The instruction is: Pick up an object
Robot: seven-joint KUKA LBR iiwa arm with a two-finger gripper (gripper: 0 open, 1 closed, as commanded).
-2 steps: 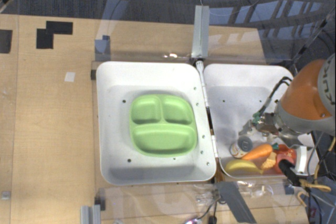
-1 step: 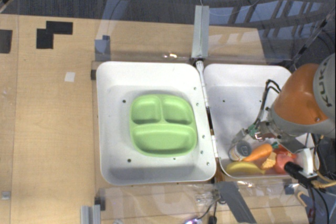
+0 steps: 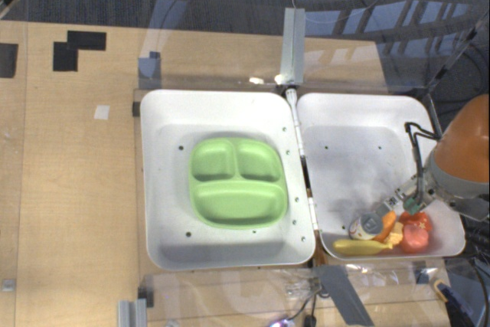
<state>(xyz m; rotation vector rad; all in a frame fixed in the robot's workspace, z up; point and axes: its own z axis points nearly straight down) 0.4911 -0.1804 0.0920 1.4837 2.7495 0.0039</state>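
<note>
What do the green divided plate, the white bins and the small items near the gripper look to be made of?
Green divided plate: likely moulded plastic, matte, with soft rounded compartment edges and even colour.
White bins: probably thin formed plastic, smooth, faint sheen, rounded corners.
Red piece, orange piece and yellow piece: seemingly plastic toy food in saturated colours; too small to be sure.

What I cannot make out

My pincer [image 3: 400, 204] is too small to read, my arm [image 3: 465, 157] runs off the right edge, and the small pile [image 3: 387, 230] beneath overlaps confusingly.
</note>
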